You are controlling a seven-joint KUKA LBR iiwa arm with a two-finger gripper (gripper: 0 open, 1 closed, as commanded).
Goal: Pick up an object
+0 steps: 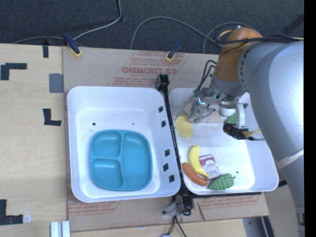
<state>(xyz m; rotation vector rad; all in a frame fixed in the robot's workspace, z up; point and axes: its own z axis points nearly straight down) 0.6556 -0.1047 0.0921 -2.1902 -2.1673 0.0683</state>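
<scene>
— So, what sits at the left of the frame?

— Pale wooden bench with black tape marks, then a cardboard sheet under both bins. The left bin holds a blue divided plate, lying flat toward its lower half.

— And past the divider?

— The right bin holds all the loose things. A pale yellow lump lies near its left wall, about mid-height. Lower down, a banana lies just beside a small red-and-white carton. An orange sausage-shaped toy rests against the banana's lower end, and a green bumpy toy sits to the right of that, near the bin's lower edge.

— Where is the hand?

— The hand is down in the upper part of the right bin, right of the yellow lump and directly over a speckled beige thing. The grey arm fills the right side of the frame above it.

— Open or closed? Holding anything?

— I cannot tell how far it is open. Whether it touches the speckled thing is also unclear from this angle, and nothing is visibly gripped.
</scene>
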